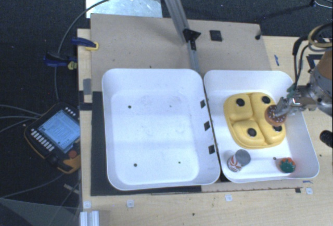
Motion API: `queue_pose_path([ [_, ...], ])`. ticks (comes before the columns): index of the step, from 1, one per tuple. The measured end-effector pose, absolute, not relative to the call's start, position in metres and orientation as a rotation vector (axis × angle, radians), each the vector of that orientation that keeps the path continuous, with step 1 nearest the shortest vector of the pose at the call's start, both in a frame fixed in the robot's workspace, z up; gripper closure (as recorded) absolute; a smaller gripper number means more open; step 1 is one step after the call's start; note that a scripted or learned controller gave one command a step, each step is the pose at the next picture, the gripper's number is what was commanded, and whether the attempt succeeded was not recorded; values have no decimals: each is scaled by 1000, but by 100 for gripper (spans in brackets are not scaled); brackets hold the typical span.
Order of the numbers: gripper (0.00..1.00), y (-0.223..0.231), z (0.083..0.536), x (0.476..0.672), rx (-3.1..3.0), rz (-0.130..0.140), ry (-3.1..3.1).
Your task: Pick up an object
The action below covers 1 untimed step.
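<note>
Nearby, a grey cup (239, 159) and green ball (286, 164) flank the yellow block (254, 120); end effector (276, 112) closure unclear.

I work in a robotics lab. Two shallow white bins (156, 126) sit on a brown board to my left, over dark carpet. A teach pendant (56, 134) lies on the floor far left, cables trail about, and clamps (83, 44) grip the board's edge.
</note>
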<state>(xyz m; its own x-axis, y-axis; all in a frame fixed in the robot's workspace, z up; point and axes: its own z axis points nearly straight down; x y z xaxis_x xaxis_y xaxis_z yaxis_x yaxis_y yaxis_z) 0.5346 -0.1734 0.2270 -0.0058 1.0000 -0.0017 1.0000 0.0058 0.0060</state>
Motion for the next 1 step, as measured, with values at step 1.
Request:
queue_pose_path([
  [1, 100, -174, 266, 536, 2211, 4, 2225],
])
